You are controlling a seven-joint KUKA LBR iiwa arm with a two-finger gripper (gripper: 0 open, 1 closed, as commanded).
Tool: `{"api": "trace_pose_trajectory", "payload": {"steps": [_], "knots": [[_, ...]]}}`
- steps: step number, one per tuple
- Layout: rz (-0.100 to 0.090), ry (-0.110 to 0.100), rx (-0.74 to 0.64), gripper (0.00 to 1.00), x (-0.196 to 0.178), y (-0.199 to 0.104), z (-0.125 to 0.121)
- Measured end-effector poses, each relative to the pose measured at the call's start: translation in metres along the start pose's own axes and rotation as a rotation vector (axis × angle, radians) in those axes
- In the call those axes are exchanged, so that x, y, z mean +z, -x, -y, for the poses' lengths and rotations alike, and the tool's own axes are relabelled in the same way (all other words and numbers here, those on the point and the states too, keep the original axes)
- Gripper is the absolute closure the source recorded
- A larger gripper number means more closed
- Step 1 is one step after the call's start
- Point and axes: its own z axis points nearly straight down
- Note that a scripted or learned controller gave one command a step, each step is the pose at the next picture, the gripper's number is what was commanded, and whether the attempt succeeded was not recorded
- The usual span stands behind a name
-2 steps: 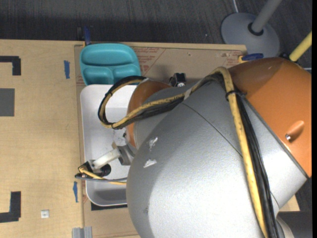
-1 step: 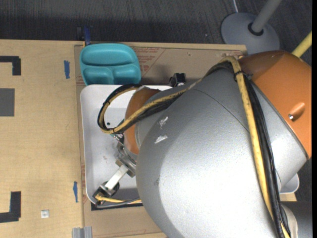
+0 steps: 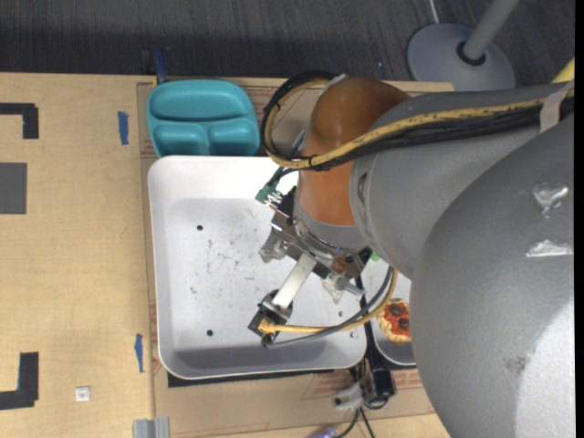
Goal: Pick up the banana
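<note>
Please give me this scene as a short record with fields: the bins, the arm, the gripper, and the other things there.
left bin: white, shallow, dark scuff marks on its floor
teal tray: just beyond the left bin's far edge
arm: grey with an orange band, reaching in from the right and covering most of the right bin
gripper: over the right part of the left bin
toy pizza: small, round, red and yellow, in the right bin, at the arm's edge
held thing: cannot tell
</note>
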Motion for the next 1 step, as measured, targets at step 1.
{"api": "trace_pose_trajectory", "payload": {"steps": [1], "knots": [[0.002,-0.002,-0.079,0.0,0.12,-0.0279,0.0233]]}}
